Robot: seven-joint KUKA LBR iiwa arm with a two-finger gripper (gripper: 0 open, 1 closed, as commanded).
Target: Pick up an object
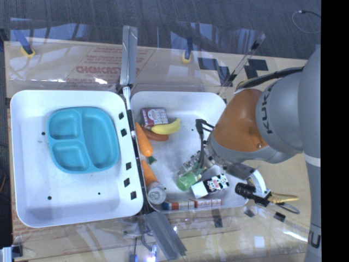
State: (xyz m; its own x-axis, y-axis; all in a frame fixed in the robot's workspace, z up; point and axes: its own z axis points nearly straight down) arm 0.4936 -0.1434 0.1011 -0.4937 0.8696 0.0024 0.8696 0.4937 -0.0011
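Camera view, looking down at a slant: two shallow white bins sit side by side on the tabletop point(82, 64). The left bin point(22, 146) holds a light blue divided plate point(83, 138), lying flat toward its upper left. The right bin point(180, 96) is crowded. A small maroon box point(154, 116) lies near its upper left corner, with a yellow banana point(166, 127) just beside it to the right. An orange carrot point(144, 141) lies along the left wall below the box, and a second carrot point(148, 171) lies further down the same wall. At the bin's lower left corner is a round can point(156, 194), seen end on, and a long thin pen-like thing point(191, 204) lies along the bottom wall to the right of it. A white box with black and red print point(210, 185) rests near the lower middle. Just to its left lies a green bottle point(188, 179), tilted. The grey arm with its orange band reaches in from the right, and the end effector point(197, 160) is low in the right bin, right above the green bottle and seemingly touching its upper end. Whether the end effector is spread or pressed together cannot be told from this angle, and nothing can be seen gripped in it.
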